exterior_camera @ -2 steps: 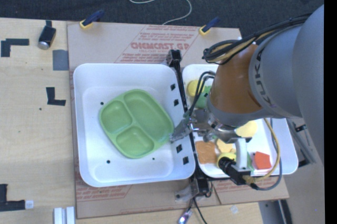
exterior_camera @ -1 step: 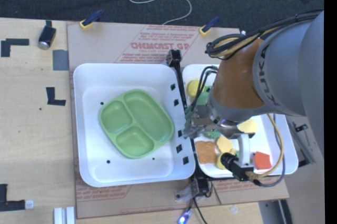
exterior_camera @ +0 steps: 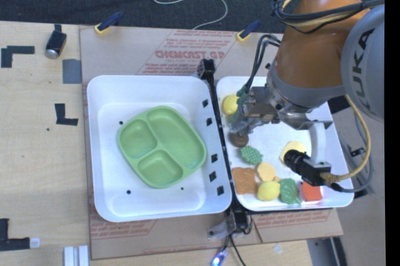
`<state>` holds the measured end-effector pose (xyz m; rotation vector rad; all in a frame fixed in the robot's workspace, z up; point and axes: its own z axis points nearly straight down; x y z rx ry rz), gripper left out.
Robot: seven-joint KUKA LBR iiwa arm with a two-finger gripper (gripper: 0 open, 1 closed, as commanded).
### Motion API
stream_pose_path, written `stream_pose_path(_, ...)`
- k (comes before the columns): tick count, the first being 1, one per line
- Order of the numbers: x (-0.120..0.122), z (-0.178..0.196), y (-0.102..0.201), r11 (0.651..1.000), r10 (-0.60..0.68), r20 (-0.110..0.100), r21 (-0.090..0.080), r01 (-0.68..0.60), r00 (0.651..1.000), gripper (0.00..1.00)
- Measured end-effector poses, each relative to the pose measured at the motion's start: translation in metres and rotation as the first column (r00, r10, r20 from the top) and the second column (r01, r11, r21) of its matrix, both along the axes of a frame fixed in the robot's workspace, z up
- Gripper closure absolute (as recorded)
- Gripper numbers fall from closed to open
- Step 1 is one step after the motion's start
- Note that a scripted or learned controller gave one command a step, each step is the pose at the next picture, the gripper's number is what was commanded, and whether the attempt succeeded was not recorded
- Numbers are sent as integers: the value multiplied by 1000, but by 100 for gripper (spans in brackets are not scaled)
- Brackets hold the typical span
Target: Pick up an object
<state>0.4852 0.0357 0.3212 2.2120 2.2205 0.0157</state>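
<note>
At far left, on the wooden bench [exterior_camera: 37, 152], black tape marks lie scattered and a small dark cylinder [exterior_camera: 55, 43] sits near the top edge. A cardboard sheet [exterior_camera: 181, 55] with red print lies under both bins, pinned at its upper corners by two clamps with yellow and blue grips [exterior_camera: 107, 22]. A thin white cable [exterior_camera: 187, 5] loops over the dark floor above it. The left bin [exterior_camera: 103, 96] holds a green tray [exterior_camera: 162, 145] with three compartments, lying flat and turned at an angle, well apart from the bin's walls. A black divider with clips [exterior_camera: 214, 127] runs between the two bins. The right bin [exterior_camera: 334, 133] holds a cluster of small toy foods: a yellow piece [exterior_camera: 230, 104] near its upper left, a brown round piece [exterior_camera: 239, 139] below that, a green knobbly piece [exterior_camera: 250, 154], an orange-brown piece [exterior_camera: 244, 180], two yellow pieces [exterior_camera: 267, 182] close together, a green piece [exterior_camera: 289, 191] and an orange-red block [exterior_camera: 312, 193] along the lower edge, and another yellow piece [exterior_camera: 293, 148] partly behind a black fitting on the arm. The gripper [exterior_camera: 239, 127] hangs low over the upper left of this bin, just above the brown piece and just beside the upper yellow one; whether its fingers are spread or closed I cannot tell, and nothing is seen between them. The arm's grey and orange body [exterior_camera: 319, 40] covers the bin's upper right.
</note>
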Motion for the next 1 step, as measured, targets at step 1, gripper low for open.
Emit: stream_pose_path(1,42,-52,-2,1000,-3,-15,-3,3,1000,100)
